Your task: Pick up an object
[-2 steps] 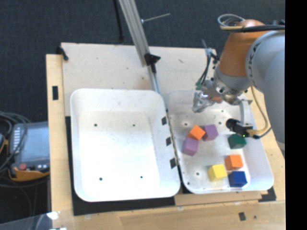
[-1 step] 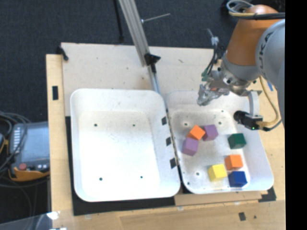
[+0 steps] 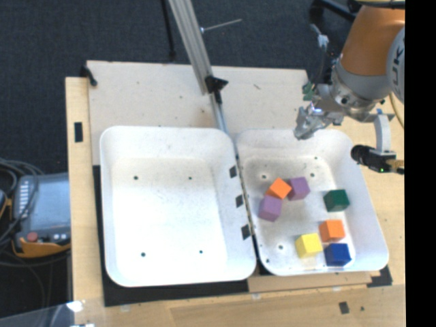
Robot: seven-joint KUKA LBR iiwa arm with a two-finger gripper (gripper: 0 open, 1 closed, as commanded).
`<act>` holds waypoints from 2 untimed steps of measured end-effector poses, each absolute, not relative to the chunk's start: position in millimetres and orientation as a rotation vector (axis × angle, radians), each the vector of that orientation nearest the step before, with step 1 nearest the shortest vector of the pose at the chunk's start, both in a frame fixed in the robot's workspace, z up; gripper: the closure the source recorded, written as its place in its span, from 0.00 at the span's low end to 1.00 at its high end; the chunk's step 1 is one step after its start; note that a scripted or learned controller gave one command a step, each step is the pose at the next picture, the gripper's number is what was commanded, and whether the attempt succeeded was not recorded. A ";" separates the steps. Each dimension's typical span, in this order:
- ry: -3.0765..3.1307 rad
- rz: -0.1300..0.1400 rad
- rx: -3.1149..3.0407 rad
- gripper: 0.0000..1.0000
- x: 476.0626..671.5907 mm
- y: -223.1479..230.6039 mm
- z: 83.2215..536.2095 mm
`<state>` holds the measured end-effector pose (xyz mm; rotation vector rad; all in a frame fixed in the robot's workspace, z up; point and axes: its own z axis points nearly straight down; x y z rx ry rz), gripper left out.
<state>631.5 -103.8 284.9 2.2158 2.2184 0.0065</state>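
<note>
Near edge of the right bin (image 3: 371,261): blue cube (image 3: 337,254) and yellow cube (image 3: 308,244) sit side by side, a second orange cube (image 3: 332,229) right behind the blue one, touching or nearly so. Green cube (image 3: 336,199) farther back, near the right wall, apart from the rest. Mid-bin cluster: purple cube (image 3: 270,207), orange cube (image 3: 279,188) and another purple cube (image 3: 299,187), packed close together, the orange one between the two purples. Left bin (image 3: 116,203) sits beside the right one, walls almost touching. Gripper (image 3: 308,125) hangs above the far rim of the right bin, well clear of every cube, nothing in it. Can't tell its opening from this angle. Behind the bins a slanted aluminium rail (image 3: 192,36) runs up past the bench (image 3: 143,90)
</note>
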 end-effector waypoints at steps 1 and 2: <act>2.228 0.000 2.216 1.00 623.1 -50.2 268.4; 2.230 -0.001 2.215 1.00 615.4 8.9 256.3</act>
